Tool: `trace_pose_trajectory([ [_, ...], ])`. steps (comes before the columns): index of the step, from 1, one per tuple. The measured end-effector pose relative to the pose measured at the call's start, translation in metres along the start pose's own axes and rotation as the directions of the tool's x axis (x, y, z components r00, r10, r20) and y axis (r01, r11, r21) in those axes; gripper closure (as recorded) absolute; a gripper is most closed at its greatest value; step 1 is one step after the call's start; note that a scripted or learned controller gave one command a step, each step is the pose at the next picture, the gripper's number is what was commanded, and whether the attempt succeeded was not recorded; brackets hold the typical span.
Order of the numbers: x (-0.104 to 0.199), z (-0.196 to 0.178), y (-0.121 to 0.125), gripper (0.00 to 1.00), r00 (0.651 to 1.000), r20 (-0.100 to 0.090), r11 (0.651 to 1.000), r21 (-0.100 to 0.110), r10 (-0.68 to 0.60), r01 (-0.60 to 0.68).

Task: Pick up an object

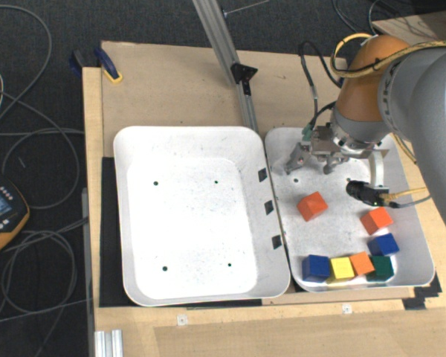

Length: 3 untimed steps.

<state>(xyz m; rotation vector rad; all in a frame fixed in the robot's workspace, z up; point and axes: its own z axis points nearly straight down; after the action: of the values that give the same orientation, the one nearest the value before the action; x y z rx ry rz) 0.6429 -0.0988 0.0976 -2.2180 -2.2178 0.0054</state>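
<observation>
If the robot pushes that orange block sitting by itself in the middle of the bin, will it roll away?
Probably not. The orange block looks like a cube with flat faces, so it would likely slide on the right bin's smooth white floor rather than roll. It looks small and stiff, so likely light. The pincer hovers above it.

No legible txt, labels, brands or nos. anywhere on bench or bins.

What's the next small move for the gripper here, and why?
Probably shift the gripper toward the lone orange cube and descend over it. The gripper hangs at the right bin's far end with nothing between its fingers, and that cube sits apart from the blocks crowded along the near wall, so it looks easiest to grasp.
</observation>
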Motion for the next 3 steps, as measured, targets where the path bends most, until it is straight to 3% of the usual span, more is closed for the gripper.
trace_pose_trajectory([
  [1, 0.000, -0.014, 0.002, 1.00, 1.000, 0.000, 1.000, -0.007, 0.000, 0.000],
  [3, -0.012, -0.108, 0.006, 1.00, 1.000, 0.002, 1.000, -0.014, 0.000, 0.000],
])
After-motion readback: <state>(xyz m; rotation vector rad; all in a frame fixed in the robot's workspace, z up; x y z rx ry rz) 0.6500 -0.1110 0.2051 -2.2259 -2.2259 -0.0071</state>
